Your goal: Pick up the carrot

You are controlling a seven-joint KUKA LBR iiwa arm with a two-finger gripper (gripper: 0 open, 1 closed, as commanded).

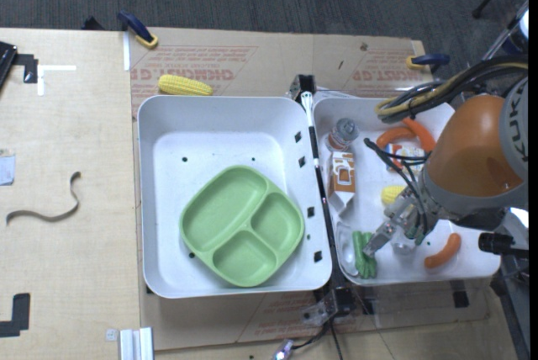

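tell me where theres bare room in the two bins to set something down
Left bin: bare floor along the back wall and left wall, around the green plate. Right bin is crowded: bottle, green item, carrot, and the gripper over its middle.

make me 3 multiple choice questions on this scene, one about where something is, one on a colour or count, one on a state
1. Where does the corn cob lie?
A. in the left bin
B. on the bench behind the left bin
C. on the divided plate

2. What colour is the divided plate?
A. green
B. blue
C. white

3. How does the carrot lie?
A. clamped in the gripper
B. on the divided plate
C. loose on the floor of the right bin, beside the gripper

Answers: 1 B, the cob rests on the bench beyond the left bin's rim. 2 A, the plate is pale green. 3 C, the carrot lies apart from the gripper.
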